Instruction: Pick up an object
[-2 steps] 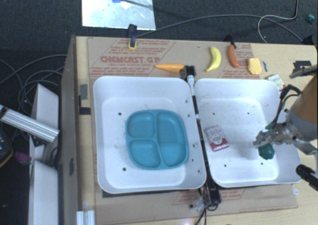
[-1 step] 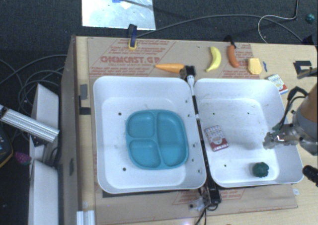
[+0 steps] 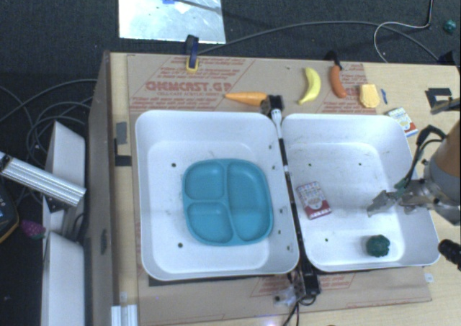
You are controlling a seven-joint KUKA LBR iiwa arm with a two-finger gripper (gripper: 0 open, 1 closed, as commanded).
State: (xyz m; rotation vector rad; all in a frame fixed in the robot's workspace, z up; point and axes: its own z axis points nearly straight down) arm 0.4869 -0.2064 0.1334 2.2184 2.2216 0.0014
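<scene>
The right white bin (image 3: 346, 134) holds a small red-and-white packet (image 3: 313, 199) near its left wall and a dark green round object (image 3: 377, 245) near its front right corner. My gripper (image 3: 385, 202) reaches in from the right edge, low over the bin's right side, above and slightly right of the green object and well right of the packet. Nothing shows between its fingers.
The left white bin (image 3: 162, 145) carries a blue divided plate (image 3: 227, 199). On the cardboard behind the bins lie a carrot (image 3: 245, 98), a banana (image 3: 311, 85), an orange sausage-like toy (image 3: 337, 81) and a yellow block (image 3: 369, 95).
</scene>
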